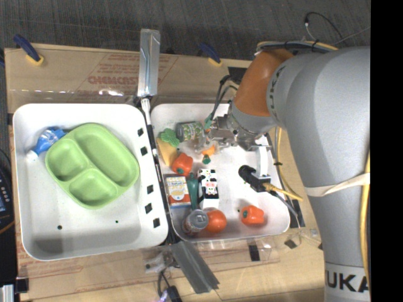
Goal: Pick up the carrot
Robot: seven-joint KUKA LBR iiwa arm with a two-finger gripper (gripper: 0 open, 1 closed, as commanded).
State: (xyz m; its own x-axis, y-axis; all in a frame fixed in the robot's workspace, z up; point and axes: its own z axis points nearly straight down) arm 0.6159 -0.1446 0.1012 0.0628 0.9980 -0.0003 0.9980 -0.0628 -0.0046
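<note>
End effector (211, 137) over the right bin (277, 222) — finger state untellable.
Drop straight onto the carrot (207, 149), centre frame — avoid the can (189, 130).

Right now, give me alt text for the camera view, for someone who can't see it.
The grey arm's tool hangs low over the right bin, close to a small carrot near its top edge, among other toy foods including an orange pepper and a milk carton. The left bin holds a green divided plate.
</note>
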